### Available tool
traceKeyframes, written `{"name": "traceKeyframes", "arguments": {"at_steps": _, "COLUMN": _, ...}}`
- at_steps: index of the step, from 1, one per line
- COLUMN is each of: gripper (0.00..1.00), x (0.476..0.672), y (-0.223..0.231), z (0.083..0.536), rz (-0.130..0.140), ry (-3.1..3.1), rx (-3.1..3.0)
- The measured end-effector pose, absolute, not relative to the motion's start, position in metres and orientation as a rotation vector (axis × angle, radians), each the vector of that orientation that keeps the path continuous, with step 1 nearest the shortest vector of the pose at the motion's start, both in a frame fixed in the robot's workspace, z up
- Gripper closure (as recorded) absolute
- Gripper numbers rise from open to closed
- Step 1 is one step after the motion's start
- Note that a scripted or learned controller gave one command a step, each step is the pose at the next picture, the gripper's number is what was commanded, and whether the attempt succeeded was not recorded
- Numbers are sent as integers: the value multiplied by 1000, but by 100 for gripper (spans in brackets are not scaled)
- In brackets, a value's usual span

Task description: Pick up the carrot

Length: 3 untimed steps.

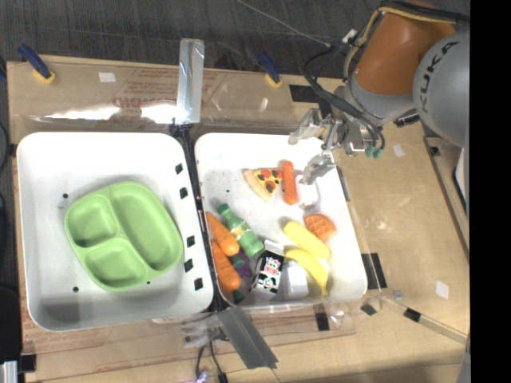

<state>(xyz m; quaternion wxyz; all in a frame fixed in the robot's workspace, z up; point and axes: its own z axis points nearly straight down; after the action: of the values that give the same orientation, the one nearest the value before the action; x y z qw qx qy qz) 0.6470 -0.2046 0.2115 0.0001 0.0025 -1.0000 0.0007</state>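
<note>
Two carrots (pixel 223 250) are crowded by toys, so neighbours could be grabbed; end effector (pixel 318 159) grip state cannot be told.

A robotics lab; a wooden worktop (pixel 399 238) carries two taped-down white bins (pixel 32 214), blue clamps (pixel 36 64) grip its edge, and a grey industrial arm (pixel 443 78) trails loose cables (pixel 319 86).

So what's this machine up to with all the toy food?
A grey robot arm reaches in over the right bin, its tool hanging above the far edge, near a pizza slice. It is meant to pick up the carrot, which lies untouched by the bin's left wall. The left bin holds a green tray.
</note>
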Motion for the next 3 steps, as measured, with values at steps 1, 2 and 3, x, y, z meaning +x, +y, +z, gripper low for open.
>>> {"name": "traceKeyframes", "arguments": {"at_steps": 1, "gripper": 0, "x": 607, "y": -194, "z": 101, "rz": 2, "ry": -3144, "rx": -110}}
{"name": "traceKeyframes", "arguments": {"at_steps": 2, "gripper": 0, "x": 612, "y": -182, "z": 99, "rz": 2, "ry": -3122, "rx": -410}}
{"name": "traceKeyframes", "arguments": {"at_steps": 3, "gripper": 100, "x": 615, "y": -180, "z": 111, "rz": 5, "ry": -3134, "rx": -396}}
